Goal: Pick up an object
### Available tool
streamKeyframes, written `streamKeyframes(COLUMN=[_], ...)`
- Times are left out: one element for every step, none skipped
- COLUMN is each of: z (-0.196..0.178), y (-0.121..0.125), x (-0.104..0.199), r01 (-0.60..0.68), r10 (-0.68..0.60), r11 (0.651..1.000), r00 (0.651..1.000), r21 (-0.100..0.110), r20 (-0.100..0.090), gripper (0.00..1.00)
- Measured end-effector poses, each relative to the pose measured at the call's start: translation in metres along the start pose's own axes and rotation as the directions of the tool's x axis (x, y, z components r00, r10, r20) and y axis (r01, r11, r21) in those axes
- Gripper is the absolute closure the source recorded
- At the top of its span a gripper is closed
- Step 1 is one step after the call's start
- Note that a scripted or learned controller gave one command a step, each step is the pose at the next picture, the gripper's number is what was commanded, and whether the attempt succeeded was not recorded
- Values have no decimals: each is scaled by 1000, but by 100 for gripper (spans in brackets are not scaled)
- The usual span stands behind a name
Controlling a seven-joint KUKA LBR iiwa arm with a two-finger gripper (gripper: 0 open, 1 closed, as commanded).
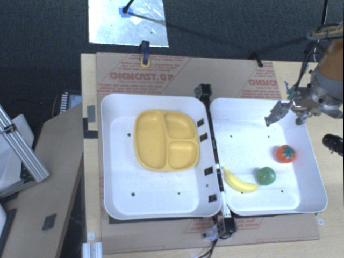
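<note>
The right bin [252, 203] holds three toy fruits. A yellow banana [239, 181] lies near its left wall at the front. A green round fruit [265, 174] sits just right of the banana. An orange-red tomato [286, 153] with a green top rests further right. My gripper [286, 115] hovers over the back right of this bin, above and behind the tomato. Its two grey fingers stand spread apart with nothing between them.
A yellow divided plate [165, 140] lies in the left bin [118, 198]. A black clip strip [210, 144] runs between the bins. Cardboard [161, 74] lies under both bins. A metal frame [19, 149] stands at the far left.
</note>
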State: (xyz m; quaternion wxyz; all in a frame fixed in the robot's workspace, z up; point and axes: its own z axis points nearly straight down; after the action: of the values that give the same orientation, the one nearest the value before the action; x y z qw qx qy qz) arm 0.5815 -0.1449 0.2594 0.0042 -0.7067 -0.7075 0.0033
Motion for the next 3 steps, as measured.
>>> streamKeyframes(z=[-7,37,98], y=[2,3,8], x=[0,7,12], r01=[2,1,1], r10=[-2,-1,-1], r11=[1000,1000,1000], r00=[1000,1000,1000], r21=[-12,-9,-8], r20=[2,1,1], gripper=[0,0,0])
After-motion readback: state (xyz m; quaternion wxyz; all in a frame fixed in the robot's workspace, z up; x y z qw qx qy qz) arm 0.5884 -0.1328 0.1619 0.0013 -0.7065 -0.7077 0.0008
